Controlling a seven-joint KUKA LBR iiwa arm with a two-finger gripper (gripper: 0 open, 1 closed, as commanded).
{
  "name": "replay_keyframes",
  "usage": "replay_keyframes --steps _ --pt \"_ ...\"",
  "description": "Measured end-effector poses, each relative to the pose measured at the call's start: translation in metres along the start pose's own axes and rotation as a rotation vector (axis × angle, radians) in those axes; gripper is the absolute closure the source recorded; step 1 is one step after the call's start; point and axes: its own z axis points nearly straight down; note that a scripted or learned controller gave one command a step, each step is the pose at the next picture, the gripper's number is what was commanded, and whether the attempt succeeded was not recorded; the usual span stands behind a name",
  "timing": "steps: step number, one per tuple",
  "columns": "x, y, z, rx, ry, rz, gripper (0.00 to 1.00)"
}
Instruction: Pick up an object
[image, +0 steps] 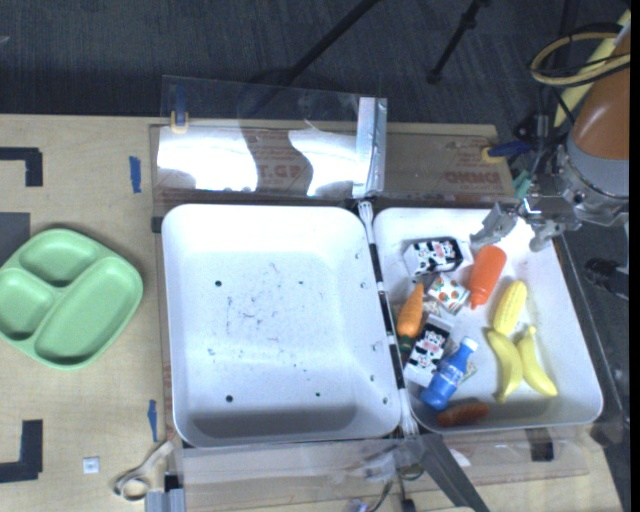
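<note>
Fingers (515, 228) hang spread apart with nothing between them, over the far edge of the right bin (580, 385). Just below them lies an orange bottle (487, 275), with a black-and-white carton (434, 254) off to its left. Nearer me than the fingers sit a corn cob (509, 305), two bananas (522, 364), a carrot (411, 311) and a blue bottle (449, 375). Far to their left, the left bin (270, 320) and a green divided plate (66, 297) rest on the counter (80, 440).

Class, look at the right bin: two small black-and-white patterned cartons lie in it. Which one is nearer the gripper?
The upper black-and-white carton, at the bin's far end beside the orange bottle. The lower carton lies farther from the gripper.
</note>
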Motion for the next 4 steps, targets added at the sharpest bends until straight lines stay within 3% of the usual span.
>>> replay_keyframes --steps 1,2,3,4 --pt "-0.057 0.023 0.057 0.000 0.000 0.023 0.00" --pt "-0.082 0.007 0.166 -0.006 0.001 0.001 0.00" --pt "-0.084 0.007 0.156 -0.008 0.000 0.004 1.00" --pt "0.004 -0.021 0.053 -0.001 0.000 0.125 1.00"
